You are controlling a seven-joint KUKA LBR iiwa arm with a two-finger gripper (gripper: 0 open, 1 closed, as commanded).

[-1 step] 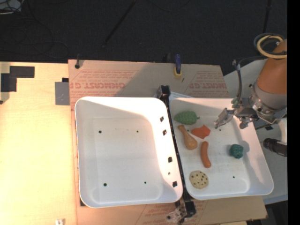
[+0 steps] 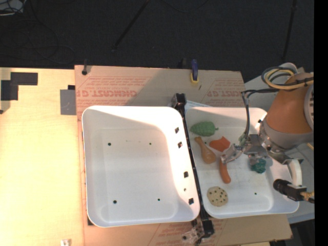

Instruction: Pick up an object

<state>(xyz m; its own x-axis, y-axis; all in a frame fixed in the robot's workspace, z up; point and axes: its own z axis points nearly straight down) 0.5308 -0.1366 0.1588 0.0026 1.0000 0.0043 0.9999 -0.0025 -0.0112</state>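
Observation:
My gripper [image 2: 233, 155] hangs low over the middle of the right bin [image 2: 241, 209], reaching in from the right. Just left of its tip lie a red-orange wedge [image 2: 219, 144] and a tan drumstick-shaped piece [image 2: 206, 151]. An orange sausage-like piece [image 2: 224, 173] lies directly below the tip, touching or nearly touching it. A teal lump [image 2: 259, 165] sits under the wrist on the right. A green leafy piece [image 2: 204, 128] rests at the back of the bin and a round speckled cookie [image 2: 217, 196] near its front. Nothing is visibly held.
The left bin [image 2: 92, 137] stands beside the right one, with a black clip strip [image 2: 185, 152] along their shared wall. The arm's grey and orange body [image 2: 287, 119] covers the right bin's far right side. A wooden bench top [image 2: 36, 163] spreads to the left.

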